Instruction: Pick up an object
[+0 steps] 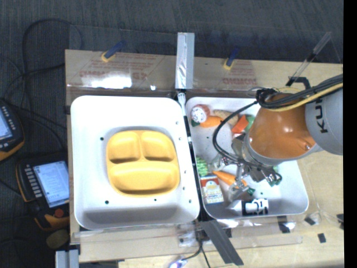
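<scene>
Gripper [241, 184]: hanging low in the right bin [298, 202], finger state impossible to tell, sitting just beside one tapered orange carrot [226, 177]. Arm [281, 130]: reaching in from the right, its orange band bulging over the clutter. Left bin [83, 149]: holding one glossy yellow three-compartment tray [143, 162].

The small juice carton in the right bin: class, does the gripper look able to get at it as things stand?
Probably yes. The juice carton lies uncovered near the bin's left wall, and the gripper is low beside it, with a carrot lying close between them.
</scene>
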Controlling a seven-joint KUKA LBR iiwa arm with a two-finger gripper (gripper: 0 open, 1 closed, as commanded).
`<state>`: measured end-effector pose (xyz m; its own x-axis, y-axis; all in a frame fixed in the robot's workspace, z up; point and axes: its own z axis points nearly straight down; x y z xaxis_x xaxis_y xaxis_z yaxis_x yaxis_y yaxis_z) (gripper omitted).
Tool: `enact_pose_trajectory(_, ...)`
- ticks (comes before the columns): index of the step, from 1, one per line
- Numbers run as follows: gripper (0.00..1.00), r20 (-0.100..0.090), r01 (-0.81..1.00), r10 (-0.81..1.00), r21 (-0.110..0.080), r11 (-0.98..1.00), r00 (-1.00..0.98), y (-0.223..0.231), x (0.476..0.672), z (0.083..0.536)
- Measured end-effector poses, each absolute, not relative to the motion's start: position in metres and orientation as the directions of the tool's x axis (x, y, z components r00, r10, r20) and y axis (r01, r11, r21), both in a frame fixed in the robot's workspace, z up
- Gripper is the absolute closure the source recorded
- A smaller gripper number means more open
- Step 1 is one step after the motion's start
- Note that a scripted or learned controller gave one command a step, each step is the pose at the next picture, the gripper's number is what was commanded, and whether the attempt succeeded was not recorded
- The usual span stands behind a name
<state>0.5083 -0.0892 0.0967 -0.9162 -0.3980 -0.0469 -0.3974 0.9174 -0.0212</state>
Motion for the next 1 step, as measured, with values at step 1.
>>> enact_pose_trajectory(1, 0.00, -0.044, -0.457, -0.458, -0.022, 0.889, -0.888, -0.1010, 0.5074, 0.0968)
